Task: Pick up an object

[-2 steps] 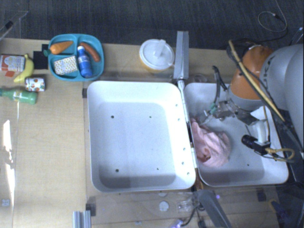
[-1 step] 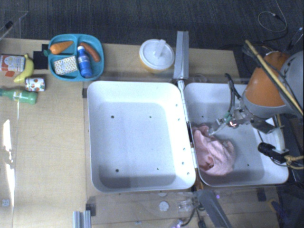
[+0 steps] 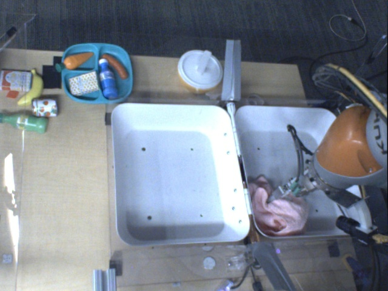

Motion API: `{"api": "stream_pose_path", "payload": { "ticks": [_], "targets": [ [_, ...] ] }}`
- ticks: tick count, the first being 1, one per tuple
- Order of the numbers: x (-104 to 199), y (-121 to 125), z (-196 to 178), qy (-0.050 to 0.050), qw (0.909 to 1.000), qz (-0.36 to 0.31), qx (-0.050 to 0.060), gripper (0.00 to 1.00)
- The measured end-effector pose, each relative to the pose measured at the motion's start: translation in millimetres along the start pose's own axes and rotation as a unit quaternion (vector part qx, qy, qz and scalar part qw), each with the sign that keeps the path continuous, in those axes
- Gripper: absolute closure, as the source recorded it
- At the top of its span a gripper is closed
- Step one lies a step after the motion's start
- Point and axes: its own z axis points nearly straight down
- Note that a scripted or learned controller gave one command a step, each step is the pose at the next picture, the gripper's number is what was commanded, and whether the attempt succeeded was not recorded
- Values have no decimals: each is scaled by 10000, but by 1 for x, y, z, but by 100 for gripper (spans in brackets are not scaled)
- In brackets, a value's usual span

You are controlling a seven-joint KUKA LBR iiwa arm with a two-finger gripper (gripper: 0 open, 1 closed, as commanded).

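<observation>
Arm [image 3: 348, 147] reaches in from the right, orange band over the right bin [image 3: 273, 132], gripper [image 3: 295, 188] down low at the top edge of a crumpled pink cloth [image 3: 277, 211]. Too small and cluttered to say how the tool is set, can't tell. Nothing visibly lifted: the cloth lies on the bin floor in the near-left corner of the right bin, bunched against the wall shared with the left bin. It's the only loose item in that bin; a dark cable [image 3: 298, 150] from the wrist loops above it. Left bin [image 3: 176, 168] shows bare white floor with a few small dark dots. Off the bins, at the back left of the bench: a blue divided tray [image 3: 124, 71] with an orange carrot-shaped piece [image 3: 79, 60] in one section, a blue bottle [image 3: 107, 77] and an orange sausage-like piece [image 3: 119, 67] in another, and a patterned white item [image 3: 83, 83] in the third. Left of the tray: a banana [image 3: 31, 88], a small box [image 3: 15, 80], a small can [image 3: 44, 107] and a green bottle [image 3: 24, 122] lying flat. A white-lidded yellow cup [image 3: 200, 70] sits behind the bins near the centre divider.
</observation>
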Motion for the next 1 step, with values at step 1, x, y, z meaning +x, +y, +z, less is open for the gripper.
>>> {"api": "stream_pose_path", "payload": {
  "ticks": [1],
  "targets": [
    [-16,-11,-13,43,9912,-1325,55,0]
  ]
}}
